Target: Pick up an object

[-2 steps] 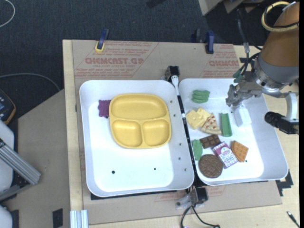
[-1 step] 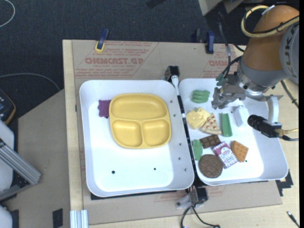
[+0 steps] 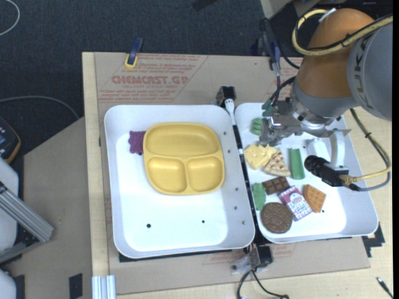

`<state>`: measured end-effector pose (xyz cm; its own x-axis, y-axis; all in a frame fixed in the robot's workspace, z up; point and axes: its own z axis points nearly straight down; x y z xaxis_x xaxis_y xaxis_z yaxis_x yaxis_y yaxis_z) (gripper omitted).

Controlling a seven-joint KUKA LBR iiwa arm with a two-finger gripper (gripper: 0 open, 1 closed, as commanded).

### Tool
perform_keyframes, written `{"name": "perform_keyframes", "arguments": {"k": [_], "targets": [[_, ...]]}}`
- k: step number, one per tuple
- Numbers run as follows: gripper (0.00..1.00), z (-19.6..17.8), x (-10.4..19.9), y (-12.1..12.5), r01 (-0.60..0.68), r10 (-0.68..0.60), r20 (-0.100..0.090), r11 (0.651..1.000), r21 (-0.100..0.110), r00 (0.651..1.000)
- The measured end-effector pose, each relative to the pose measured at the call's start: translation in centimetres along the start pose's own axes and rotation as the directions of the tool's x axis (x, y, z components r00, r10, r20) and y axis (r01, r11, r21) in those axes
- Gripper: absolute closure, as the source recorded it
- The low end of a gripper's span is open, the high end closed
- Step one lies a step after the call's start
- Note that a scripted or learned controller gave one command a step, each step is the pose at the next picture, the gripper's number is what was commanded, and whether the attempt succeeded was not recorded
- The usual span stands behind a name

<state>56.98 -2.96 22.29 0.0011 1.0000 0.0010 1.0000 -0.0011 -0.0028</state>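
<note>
- Camera view: gripper [image 3: 269,136] is low in the right bin [image 3: 361,220], near its upper-left part, w/ the grey arm [image 3: 368,61] and its orange band [image 3: 333,39] reaching in from the right.
- Hand state: can't tell. Tips are dark and crowded by wrist hardware; no item is clearly seen held.
- Just below the tips: a pale yellow cheese wedge [image 3: 255,156], touching a pizza-like slice [image 3: 275,162]. Likely target, judging by position.
- Just above-left of the hand: a green toy [image 3: 257,127], partly hidden.
- Right-below: a green stick [image 3: 295,164]. Farther below: chocolate bar [image 3: 275,185], round brown cookie [image 3: 275,217], purple packet [image 3: 295,203], waffle piece [image 3: 315,198].
- Well left of the hand: left bin [image 3: 124,229] w/ yellow divided tray [image 3: 184,157] and a purple bit [image 3: 136,142] beside it.
- Step, I judge: descent/approach over the cheese; lift not yet done.
- Next calls for: settle onto one item only, close, lift straight. Risk: neighbours are touching, so a two-item pinch or a slip.
</note>
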Motion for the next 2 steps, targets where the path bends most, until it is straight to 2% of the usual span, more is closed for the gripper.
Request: {"name": "perform_keyframes", "arguments": {"k": [1, 2], "targets": [[1.00, -0.1, 4.4, 1.0, 0.001, -0.001, 0.001, 1.000, -0.004, 1.000], [1.00, 0.5, 6.9, -0.1, 0.001, -0.001, 0.001, 1.000, -0.001, 1.000]]}}
